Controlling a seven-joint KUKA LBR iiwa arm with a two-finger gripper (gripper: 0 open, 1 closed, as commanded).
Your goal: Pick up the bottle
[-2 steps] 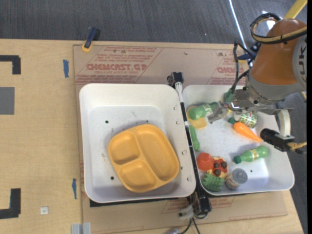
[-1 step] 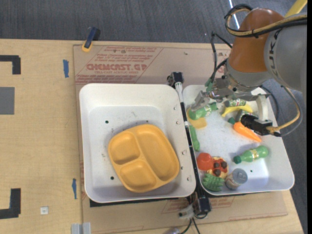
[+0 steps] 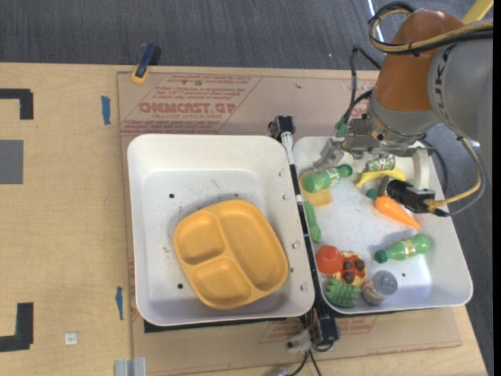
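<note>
green plastic is what matters here: in the camera view two green bottles lie on their sides in the right bin [image 3: 450, 288]. the far bottle [image 3: 325, 178] rests near that bin's upper left corner, its fat end toward the divider and its pale neck running right and slightly up, so its long axis is close to level across the picture. the gripper [image 3: 352, 141] hangs just above and to the right of it, metal fingers over the neck end; whether they are spread or pressed together i cannot tell, and nothing shows between them. the near bottle [image 3: 404, 249] lies well apart, toward the bin's lower right, cap to the left, body rising to the right. beside the far bottle sit a banana [image 3: 376, 180] and a carrot [image 3: 395, 211]. the left bin [image 3: 149, 210] carries a yellow divided plate [image 3: 228, 251]. the far bottle looks the likelier target, a short drop down-left.
</note>
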